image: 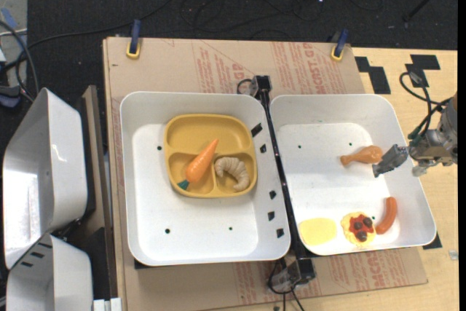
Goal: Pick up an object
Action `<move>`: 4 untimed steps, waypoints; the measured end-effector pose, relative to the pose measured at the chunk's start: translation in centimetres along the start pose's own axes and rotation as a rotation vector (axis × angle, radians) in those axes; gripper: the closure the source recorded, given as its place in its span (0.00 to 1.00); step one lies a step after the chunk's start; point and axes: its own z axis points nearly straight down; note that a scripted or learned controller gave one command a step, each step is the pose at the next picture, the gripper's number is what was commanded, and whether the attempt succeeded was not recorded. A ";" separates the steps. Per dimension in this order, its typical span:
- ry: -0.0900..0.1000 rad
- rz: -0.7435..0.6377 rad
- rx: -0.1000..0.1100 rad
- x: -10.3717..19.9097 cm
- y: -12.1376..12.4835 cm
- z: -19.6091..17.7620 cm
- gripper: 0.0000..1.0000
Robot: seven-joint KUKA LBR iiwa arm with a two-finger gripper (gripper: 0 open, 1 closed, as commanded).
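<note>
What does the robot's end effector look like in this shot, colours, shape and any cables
At the view's right edge, the end effector shows as a pale grey metallic block with a darker grey finger jutting left over the right bin. Thin dark cables loop above it. No markings are legible.

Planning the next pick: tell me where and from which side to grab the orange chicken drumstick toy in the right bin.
Grip the orange plastic drumstick toy across its thin bone end, which points left, coming from above. It lies flat on the right white bin floor, with bare floor around that end. The rounder meaty end lies close to the end effector, so closing there looks more awkward.
</note>
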 end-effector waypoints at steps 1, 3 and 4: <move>-0.003 -0.003 -0.010 0.0 0.3 -0.5 0.00; 0.000 0.000 -0.005 -0.2 0.0 12.3 0.00; -0.002 -0.001 -0.009 -0.1 0.0 14.0 0.00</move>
